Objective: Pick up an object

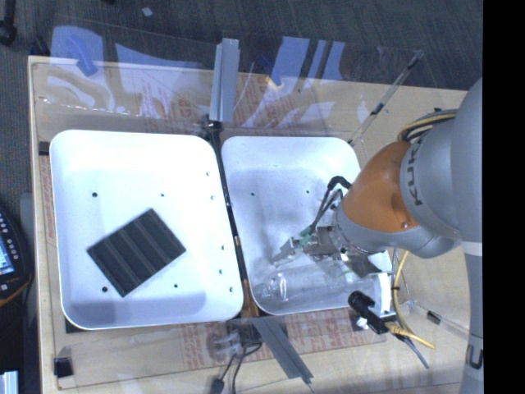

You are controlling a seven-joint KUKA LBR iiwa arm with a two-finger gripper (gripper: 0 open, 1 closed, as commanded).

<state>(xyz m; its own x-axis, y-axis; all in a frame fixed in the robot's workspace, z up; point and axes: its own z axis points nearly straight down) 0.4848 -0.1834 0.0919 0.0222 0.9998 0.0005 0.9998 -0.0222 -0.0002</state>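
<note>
Where the arm (426, 195) reaches in over the right bin (271, 158), its claw (289, 251) hangs low above that bin's near half, pointing toward the divider between the two bins. How far the claw is open cannot be told, and nothing can be made out between its tips. Just below the claw, toward the right bin's near rim, lies a clear glass (283, 288) on its side — see-through, hard to pick out against the white floor, its rounded end turned toward the left bin (74, 162). Glass and claw sit close together; whether they touch cannot be told.

The arm's orange band (373, 199) stands over the right bin's right edge, with the grey wrist beneath it and a black cable looping off its upper side. A black fitting with yellow wires juts out past the right bin's near right corner, over the surface (328, 347).

Left of the right bin, touching it along the divider, the left bin holds a dark ribbed slab (136, 251) — flat on the floor, turned at a slant, lying in the near half and well apart from the claw. Beyond the right bin's far rim, a clear panel with blue reflections rises from the surface.
</note>
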